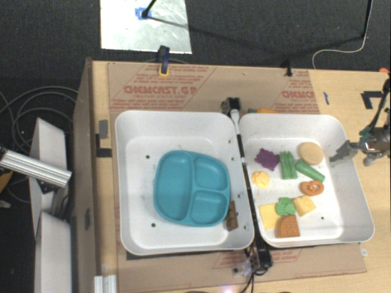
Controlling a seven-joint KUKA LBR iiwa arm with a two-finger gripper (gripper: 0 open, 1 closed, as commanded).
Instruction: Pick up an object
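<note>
- Pincer sits at the right bin's right rim, with its dark grey tip reaching just over the rim. Can't tell whether it is wide or narrow at this angle, and nothing is visibly held.
- The pick candidates are small plastic-looking toy foods, all in the right bin and all left of the pincer in the view.
- Closest is the tan bun: round, smooth and domed, just left of the tip but apart from it.
- Below the bun, the green pod is long and glossy and lies at a slant. Next to it, the green ridged stick stands roughly vertical in the view.
- The orange ring piece is round with a darker centre, left of and below the pincer.
- Further left are the purple lumpy piece, which has a jagged outline, and the small yellow ball.
- A cluster sits lower left of the pincer, with pieces touching or nearly so:
  - yellow wedge, flat
  - green leafy bit
  - yellow block
  - brown loaf-shaped piece, matte
- Well away to the left, the left bin holds a teal divided plate, smooth with three compartments. A small brown piece lies by the plate's lower right edge.
- Both bins are shallow white plastic with rounded corners, on a cardboard sheet.
</note>
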